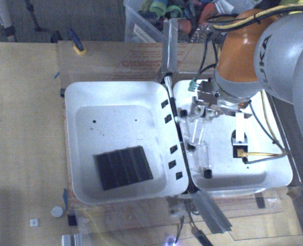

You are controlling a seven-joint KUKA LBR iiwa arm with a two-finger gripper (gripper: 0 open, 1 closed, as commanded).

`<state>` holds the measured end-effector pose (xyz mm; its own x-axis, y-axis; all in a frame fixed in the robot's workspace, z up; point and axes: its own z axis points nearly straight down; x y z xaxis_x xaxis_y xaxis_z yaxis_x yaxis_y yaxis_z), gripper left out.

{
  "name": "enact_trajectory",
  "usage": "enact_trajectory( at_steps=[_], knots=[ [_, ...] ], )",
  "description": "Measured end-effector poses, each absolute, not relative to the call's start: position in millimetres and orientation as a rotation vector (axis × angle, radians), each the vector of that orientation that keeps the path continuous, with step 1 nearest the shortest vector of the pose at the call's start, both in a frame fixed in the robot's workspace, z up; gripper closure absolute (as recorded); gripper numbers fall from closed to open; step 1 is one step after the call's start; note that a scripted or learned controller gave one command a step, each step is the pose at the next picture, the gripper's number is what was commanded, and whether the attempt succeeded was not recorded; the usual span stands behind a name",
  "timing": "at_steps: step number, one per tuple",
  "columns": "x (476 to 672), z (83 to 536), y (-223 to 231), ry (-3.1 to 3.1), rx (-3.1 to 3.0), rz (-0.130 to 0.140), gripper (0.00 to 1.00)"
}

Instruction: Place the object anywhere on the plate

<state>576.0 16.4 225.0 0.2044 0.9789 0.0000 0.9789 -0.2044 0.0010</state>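
The camera view from above shows two shallow white plastic bins set side by side on the pale wooden surface [23, 111]. The left white bin [115, 111] holds one thing: a black ribbed rectangular slab [123, 167]. It lies flat on the bin floor in the near half, close to the near wall and well apart from the far wall. Its long axis runs left to right across the view, with the right end turned slightly toward the far side. Its grooves run across the short way, from near to far. Two tiny dark dots mark the bare floor beyond it.

Five small black squares [172, 149] sit in a row along the rim where the two bins meet.

The grey arm [289, 50], with its orange band [241, 55], comes in from the right and hangs over the right white bin [266, 170]. The hand [198, 155] reaches down into that bin's left part, just beside the dividing rim and well apart from the slab. I cannot tell whether the hand is wide or narrow, and I see nothing clearly held in it. A small dark bit [207, 173] shows low in that bin. I cannot tell whether it belongs to the hand.

Behind the bins stands one clear plastic tub [151, 22] filled with mixed coloured items, and one blue clamp [78, 46] sits at the far edge of the surface.
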Motion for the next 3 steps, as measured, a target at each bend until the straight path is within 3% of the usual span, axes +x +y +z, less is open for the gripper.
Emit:
enact_trajectory(
  at_steps=[1, 2, 3],
  knots=[
    [561.7, 273, 27, 2.297, 2.139, 0.003, 1.00],
    [503.0, 344, 5, 2.602, 1.754, 0.002, 1.00],
    [492.6, 326, 26, 2.752, 1.519, -0.001, 1.00]
  ],
)
